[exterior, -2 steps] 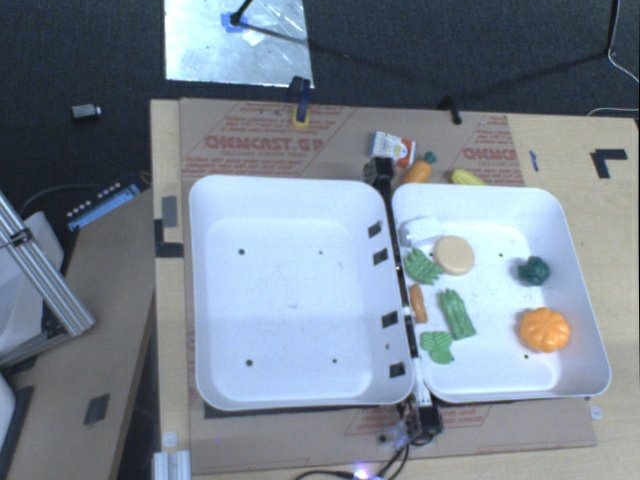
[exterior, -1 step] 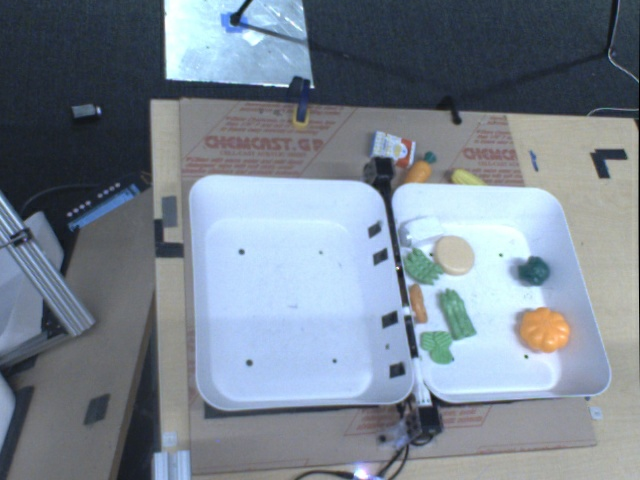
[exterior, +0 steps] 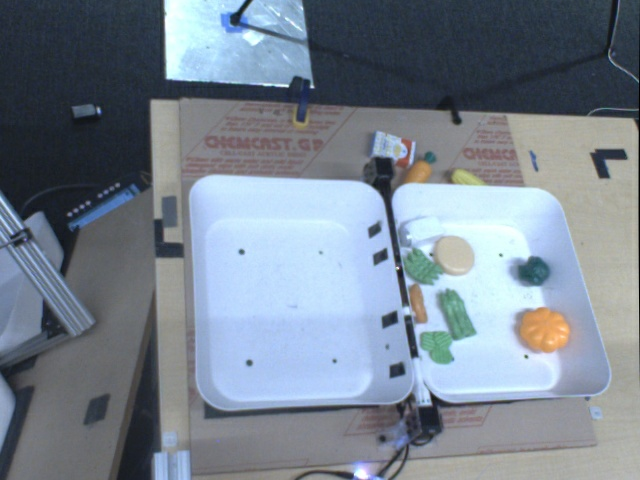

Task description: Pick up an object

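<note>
Objects gathered in right bin, nothing grasped yet

Camera view: toys sit loose in the right bin (exterior: 575,268), apart enough to be taken singly. An orange pumpkin (exterior: 544,329) and a dark green piece (exterior: 533,270) lie near its right wall. A tan disc (exterior: 456,255), a white piece (exterior: 424,231) and several green pieces (exterior: 457,314) crowd the divider side, likely harder to reach. The left bin (exterior: 290,288) stands beside it, presumably for drop-offs. A carrot (exterior: 418,172) and a yellow piece (exterior: 466,178) rest on the surface (exterior: 260,138) behind. The gripper's state cannot be told.
</note>
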Controlling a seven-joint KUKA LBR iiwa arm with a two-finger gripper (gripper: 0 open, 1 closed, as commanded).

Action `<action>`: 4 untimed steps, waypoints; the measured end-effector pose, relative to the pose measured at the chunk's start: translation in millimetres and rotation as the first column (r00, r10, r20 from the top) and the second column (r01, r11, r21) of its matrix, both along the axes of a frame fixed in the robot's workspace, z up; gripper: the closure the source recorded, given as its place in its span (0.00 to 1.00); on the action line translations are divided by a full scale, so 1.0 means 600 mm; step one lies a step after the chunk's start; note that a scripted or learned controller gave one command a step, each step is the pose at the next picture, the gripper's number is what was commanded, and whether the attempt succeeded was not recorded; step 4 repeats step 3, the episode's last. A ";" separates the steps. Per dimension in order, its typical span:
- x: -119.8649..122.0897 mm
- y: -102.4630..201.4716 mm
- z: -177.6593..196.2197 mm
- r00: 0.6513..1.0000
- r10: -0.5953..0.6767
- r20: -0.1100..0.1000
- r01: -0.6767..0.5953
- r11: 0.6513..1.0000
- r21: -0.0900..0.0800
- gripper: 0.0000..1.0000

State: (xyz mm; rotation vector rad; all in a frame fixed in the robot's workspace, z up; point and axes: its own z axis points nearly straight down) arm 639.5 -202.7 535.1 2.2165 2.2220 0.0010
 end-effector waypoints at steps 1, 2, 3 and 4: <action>0.010 0.007 0.001 1.000 0.001 0.002 -0.001 1.000 -0.001 1.00; 0.021 -0.006 0.001 1.000 -0.001 0.002 0.001 1.000 -0.002 1.00; 0.034 -0.005 0.001 1.000 0.002 0.002 -0.002 1.000 -0.001 1.00; 0.034 -0.005 0.001 1.000 0.002 0.002 -0.002 1.000 -0.001 1.00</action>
